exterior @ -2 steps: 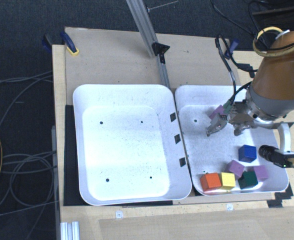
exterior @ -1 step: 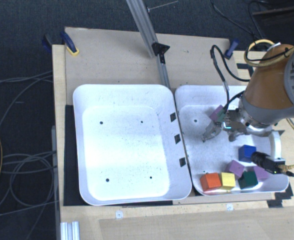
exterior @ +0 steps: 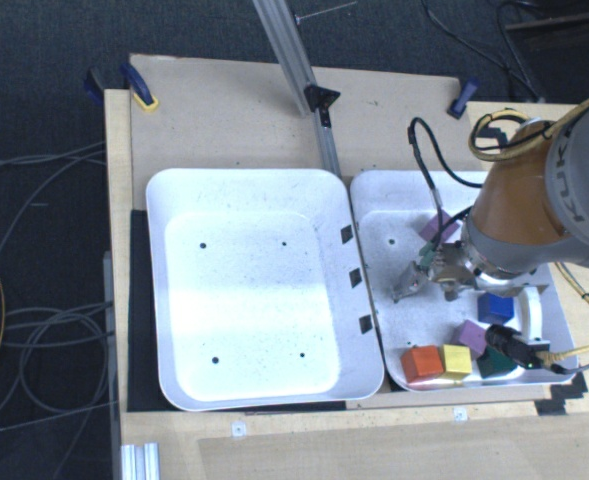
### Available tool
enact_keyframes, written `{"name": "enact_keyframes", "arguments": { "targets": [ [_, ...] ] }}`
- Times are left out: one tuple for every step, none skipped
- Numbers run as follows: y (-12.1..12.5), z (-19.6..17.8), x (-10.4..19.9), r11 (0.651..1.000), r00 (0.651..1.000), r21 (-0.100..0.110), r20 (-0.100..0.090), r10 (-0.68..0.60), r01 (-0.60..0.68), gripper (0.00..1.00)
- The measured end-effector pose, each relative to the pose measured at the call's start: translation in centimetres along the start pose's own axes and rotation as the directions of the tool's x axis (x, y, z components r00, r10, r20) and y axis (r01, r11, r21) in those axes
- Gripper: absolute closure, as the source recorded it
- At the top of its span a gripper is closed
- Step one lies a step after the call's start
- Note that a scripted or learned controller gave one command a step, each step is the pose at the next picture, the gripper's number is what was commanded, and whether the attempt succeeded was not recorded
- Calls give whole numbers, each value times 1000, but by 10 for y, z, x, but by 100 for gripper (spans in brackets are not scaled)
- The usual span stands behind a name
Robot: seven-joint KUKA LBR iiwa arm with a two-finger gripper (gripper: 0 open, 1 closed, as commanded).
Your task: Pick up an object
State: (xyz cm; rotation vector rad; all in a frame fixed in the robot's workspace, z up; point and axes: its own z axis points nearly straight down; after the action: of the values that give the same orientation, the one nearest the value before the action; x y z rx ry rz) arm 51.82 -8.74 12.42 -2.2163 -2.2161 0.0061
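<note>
Camera view: the left bin point(exterior: 174, 208) holds nothing. In the right bin point(exterior: 374, 193) the gripper point(exterior: 414, 283) hangs low over bare floor; whether it is clenched I cannot tell. Near it, right, lie an orange block point(exterior: 424, 362), yellow block point(exterior: 457, 360) and blue block point(exterior: 495, 308), likely light and rigid; grip flat opposite faces.

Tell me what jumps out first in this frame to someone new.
The grey arm with its orange band reaches in from the right, its claw low over the right bin. A cluster of coloured blocks sits in that bin's near right corner: orange block, yellow block, blue block. The left bin lies beside it.
</note>
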Motion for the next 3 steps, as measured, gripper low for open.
{"name": "enact_keyframes", "arguments": {
  "targets": [
    [2,-14,0,1000,1000,-9,1,-1,1,100],
    [2,-57,-2,1000,1000,-14,3,-1,1,100],
    [4,-111,-2,1000,1000,-16,4,-2,2,100]
  ]
}}
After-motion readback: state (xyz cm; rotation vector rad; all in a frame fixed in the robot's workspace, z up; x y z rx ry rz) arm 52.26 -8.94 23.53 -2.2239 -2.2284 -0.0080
